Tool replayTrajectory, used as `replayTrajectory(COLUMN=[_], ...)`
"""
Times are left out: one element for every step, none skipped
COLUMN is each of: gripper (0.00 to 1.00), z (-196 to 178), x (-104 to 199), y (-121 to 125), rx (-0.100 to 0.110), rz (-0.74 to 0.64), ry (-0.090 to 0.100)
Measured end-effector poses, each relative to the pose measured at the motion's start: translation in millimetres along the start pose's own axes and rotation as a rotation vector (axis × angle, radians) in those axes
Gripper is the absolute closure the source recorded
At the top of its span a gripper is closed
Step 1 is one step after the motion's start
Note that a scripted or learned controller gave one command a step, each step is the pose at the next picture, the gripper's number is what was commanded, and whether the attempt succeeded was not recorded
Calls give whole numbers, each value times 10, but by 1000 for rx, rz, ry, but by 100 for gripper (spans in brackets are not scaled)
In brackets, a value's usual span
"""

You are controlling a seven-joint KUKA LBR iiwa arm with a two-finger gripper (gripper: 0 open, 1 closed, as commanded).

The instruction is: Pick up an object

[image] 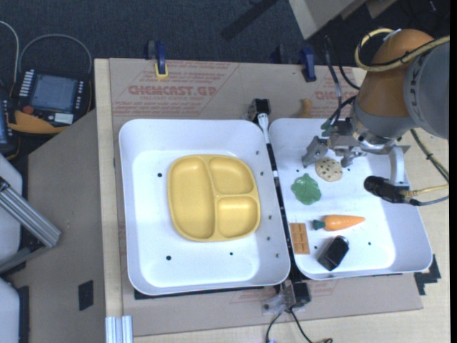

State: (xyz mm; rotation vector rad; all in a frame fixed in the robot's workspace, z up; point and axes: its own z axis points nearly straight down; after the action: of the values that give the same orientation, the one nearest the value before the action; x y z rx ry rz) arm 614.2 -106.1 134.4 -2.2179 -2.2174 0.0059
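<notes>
Camera view showed the claw [333,151] hanging low over the upper part of the right bin [413,252], in the right half of the frame, its two fingers spread apart, one toward the left and one toward the right, with nothing between them. Directly beneath and just below it in the frame lay a round speckled cookie [328,168], seemingly the thing being lined up, since the fingers stood to either side of it, though whether they touched it could not be told. The grey arm with its orange band [391,77] reached in from the upper right and hung steeply over that spot, a posture suited to a straight descent. Below and left of the cookie sat a green leafy piece [306,189], near it but apart, close enough that a wide grasp might brush it. Lower still lay an orange carrot [338,222] on its side, then a small black block [333,252] near the bin's lower edge, and a flat brown bar [299,237] against the left wall. In the left bin [143,191], at the centre of the frame, rested a yellow divided tray [213,196], well apart from the claw. The pick looked not yet made.
</notes>
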Motion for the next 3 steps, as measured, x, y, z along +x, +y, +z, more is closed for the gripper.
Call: replayTrajectory(gripper=[100, 100, 100], z=[-140, -778, -1265], x=[-3, 12, 10], y=[13, 65, 77], rx=[-7, -14, -15], rz=[0, -1, -1], ry=[-2, -3, -3])
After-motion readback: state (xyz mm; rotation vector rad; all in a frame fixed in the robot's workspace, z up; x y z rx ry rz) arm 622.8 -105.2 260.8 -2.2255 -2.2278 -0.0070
